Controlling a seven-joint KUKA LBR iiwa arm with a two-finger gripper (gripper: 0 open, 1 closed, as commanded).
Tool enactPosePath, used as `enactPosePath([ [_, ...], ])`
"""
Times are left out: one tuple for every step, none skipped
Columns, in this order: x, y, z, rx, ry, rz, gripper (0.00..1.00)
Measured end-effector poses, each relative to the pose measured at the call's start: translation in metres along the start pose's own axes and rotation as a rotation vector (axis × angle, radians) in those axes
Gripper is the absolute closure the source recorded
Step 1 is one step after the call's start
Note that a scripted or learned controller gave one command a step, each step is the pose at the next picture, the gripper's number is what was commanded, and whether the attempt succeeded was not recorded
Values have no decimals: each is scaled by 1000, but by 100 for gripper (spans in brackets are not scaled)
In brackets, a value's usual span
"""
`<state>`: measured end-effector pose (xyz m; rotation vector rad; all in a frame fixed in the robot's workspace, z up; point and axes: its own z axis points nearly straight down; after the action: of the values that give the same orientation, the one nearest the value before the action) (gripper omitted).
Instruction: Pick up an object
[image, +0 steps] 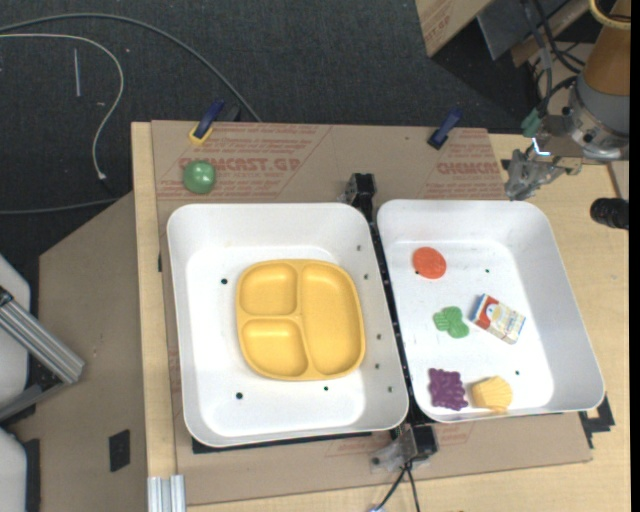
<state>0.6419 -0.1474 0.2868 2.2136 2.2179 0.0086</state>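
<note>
Five small things are seen in the right bin (560, 262): one orange disc (430, 263), one green piece (451, 322), one small carton (498, 318), one purple cluster (447, 388) and one yellow wedge (491, 393). All are judged light; the stiff carton is best gripped across its narrow sides. One yellow divided plate (300, 319) lies in the left bin (200, 240). The tool (527, 174) hangs just beyond the right bin's far rim; whether it is released or clenched cannot be told.

Your surface (140, 300) is a brown board with two white bins side by side: the left bin (200, 400) and right bin (560, 300). A green ball (199, 177) sits near its far left corner.
</note>
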Motion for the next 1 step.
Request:
enactPosePath([
  [0, 1, -14, 5, 1, 0, 100],
])
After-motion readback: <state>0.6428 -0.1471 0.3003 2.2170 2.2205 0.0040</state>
